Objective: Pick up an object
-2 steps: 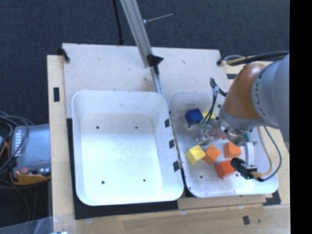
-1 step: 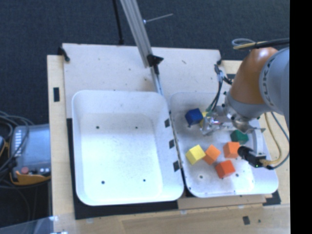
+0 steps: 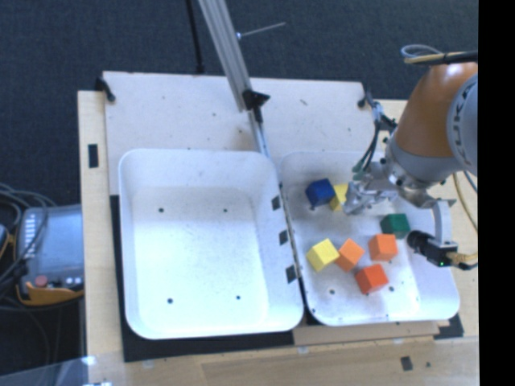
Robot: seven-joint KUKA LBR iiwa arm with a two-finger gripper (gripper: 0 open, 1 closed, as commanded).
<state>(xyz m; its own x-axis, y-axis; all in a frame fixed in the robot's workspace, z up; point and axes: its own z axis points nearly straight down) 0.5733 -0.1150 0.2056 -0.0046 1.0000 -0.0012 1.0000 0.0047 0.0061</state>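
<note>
Gripper (image 3: pixel 360 199) is hovering low in right bin (image 3: pixel 434 304); finger state unclear, can't tell. Yellow block (image 3: pixel 339 196) touching its tip, blue cube (image 3: pixel 320 192) just left, green cube (image 3: pixel 395 224) just right.

Seen from a single fixed camera above the bench (image 3: pixel 92 215), tilted down at a slant and set far enough back to take in both white bins whole: left bin (image 3: pixel 133 175), right bin (image 3: pixel 438 304). Beyond the bench, dark carpet (image 3: pixel 96 22) along the top and left of frame. Slanting in from top centre, a metal mast (image 3: pixel 225 43). Entering from the right edge, the arm (image 3: pixel 430 123), above the right bin.
</note>
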